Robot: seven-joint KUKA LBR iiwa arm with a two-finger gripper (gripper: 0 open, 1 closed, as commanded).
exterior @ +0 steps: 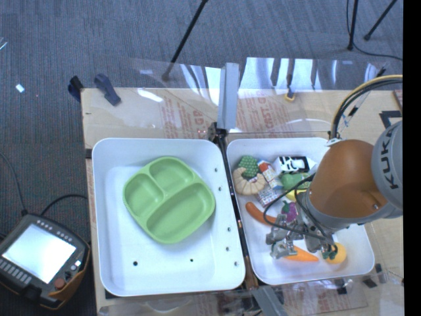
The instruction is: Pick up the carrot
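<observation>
The carrot (pixel 304 257), orange and tapered, lies flat near the front edge of the right bin (pixel 358 268). My gripper (pixel 287 245) hangs low over the bin, just above and to the left of the carrot's left end. The grey arm with its orange band (pixel 345 180) covers the bin's right half. Whether the gripper touches the carrot I cannot tell.
A green divided plate (pixel 169 198) lies in the left bin (pixel 112 268). In the right bin are a bagel-like ring (pixel 248 183), a red-orange sausage shape (pixel 257 212), small boxes (pixel 291 163), a purple piece (pixel 287 210) and a yellow toy (pixel 338 253) next to the carrot's right end.
</observation>
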